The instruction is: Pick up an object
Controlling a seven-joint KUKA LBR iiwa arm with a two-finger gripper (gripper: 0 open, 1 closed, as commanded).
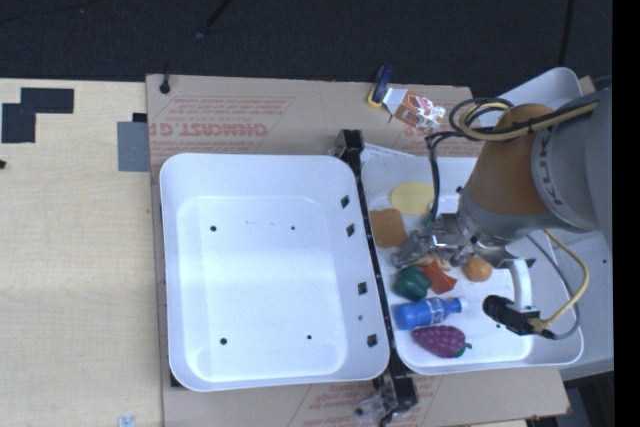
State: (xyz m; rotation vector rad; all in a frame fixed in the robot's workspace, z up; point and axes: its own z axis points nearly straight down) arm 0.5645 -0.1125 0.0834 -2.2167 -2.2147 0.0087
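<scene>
My gripper (432, 247) hangs low over the middle of the right bin (560, 347), among the objects there. Just left of it lies a tan block (387, 227). A red piece (439, 277) and a dark green piece (410, 283) lie directly below it. A small orange ball (478, 267) sits at its right side. A yellow round object (411, 197) lies beyond it toward the bin's far wall. Nothing can be seen held in the gripper.
A blue bottle (425, 313) and a purple grape bunch (441, 341) lie near the right bin's front wall. The left bin (180, 215) stands beside it, joined by a black divider (365, 245). A snack packet (418, 111) lies on the cardboard behind the bins.
</scene>
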